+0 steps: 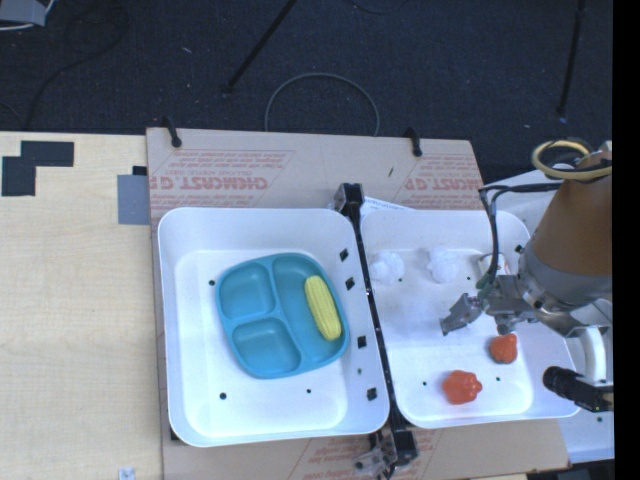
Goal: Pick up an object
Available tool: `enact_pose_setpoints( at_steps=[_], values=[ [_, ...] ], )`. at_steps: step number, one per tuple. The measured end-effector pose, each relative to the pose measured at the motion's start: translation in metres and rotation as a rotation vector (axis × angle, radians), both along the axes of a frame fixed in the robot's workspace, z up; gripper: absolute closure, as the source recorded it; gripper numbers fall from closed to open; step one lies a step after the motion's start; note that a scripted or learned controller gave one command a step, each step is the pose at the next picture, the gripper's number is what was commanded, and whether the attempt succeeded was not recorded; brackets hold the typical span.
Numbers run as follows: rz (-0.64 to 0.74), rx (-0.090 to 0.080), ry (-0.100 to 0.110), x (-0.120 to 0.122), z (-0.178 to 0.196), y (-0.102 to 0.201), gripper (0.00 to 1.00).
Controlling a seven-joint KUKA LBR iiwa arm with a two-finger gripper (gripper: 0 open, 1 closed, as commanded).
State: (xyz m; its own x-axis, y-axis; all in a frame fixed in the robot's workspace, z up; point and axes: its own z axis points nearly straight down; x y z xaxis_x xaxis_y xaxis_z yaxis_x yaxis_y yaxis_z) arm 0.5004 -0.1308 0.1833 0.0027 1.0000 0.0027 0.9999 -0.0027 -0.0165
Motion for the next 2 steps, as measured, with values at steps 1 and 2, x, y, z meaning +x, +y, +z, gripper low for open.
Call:
enact_pose_setpoints(
  at_steps=[1, 2],
  values=[
    [0.002, -0.001, -0.012, 0.003, 0.007, 0.000, 0.00],
    [0.003, -0.001, -0.010, 0.010, -0.045, -0.006, 0.00]
  ],
)
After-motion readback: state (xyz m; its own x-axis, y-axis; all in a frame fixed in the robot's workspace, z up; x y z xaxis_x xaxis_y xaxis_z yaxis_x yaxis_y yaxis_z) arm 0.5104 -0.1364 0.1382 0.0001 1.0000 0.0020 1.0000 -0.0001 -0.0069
